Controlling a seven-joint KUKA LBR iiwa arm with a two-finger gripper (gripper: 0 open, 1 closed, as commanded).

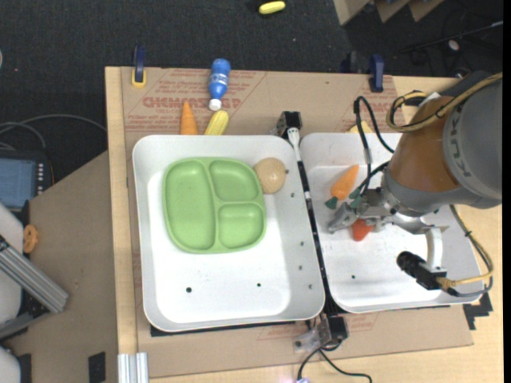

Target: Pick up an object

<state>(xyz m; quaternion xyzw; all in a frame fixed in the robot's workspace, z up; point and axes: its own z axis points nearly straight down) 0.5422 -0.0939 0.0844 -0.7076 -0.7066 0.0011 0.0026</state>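
1. Gripper (345, 214) hangs low in the right white bin (415, 290); whether its fingers are apart or together, I cannot tell.
2. Small red round object (362, 230) lies just beside the gripper.
3. Orange carrot-shaped toy (346, 181) lies near the gripper, toward the bin's far wall.

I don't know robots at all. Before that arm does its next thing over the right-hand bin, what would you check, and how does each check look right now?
1. End effector is down in the right bin: ok.
2. Objects lie within reach: an orange carrot and a small red item sit right beside it: ok.
3. Something is actually gripped: cannot tell; cables and the wrist crowd the view.
4. Cables hang clear of the objects: not ok, one drapes close to the carrot.
5. Green divided tray in the left bin is out of the arm's way: ok.
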